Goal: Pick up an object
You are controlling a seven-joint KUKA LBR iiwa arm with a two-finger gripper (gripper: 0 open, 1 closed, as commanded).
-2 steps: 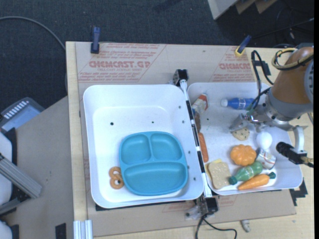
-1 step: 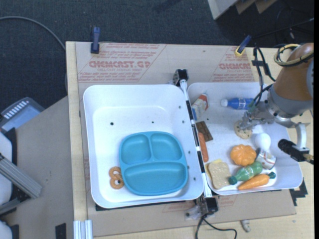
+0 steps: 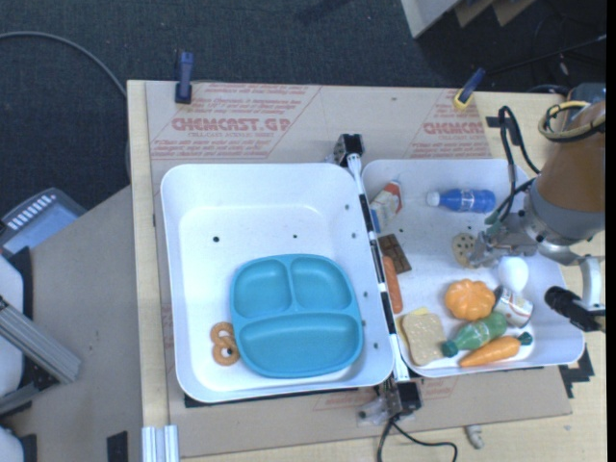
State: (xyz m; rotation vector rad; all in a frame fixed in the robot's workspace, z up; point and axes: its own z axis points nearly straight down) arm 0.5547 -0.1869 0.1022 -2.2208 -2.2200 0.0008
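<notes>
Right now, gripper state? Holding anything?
Gripper: cannot be told whether open or closed. It sits low in the right bin by the cookie, above the orange pumpkin; nothing visibly held.

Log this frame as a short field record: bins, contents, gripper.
left bin: blue divided plate, pretzel touching its left edge
right bin: water bottle, orange pumpkin, bread slice, carrot, green bottle, cookie, egg
gripper: low over right bin, beside cookie; finger state hidden
held object: none visible
</notes>
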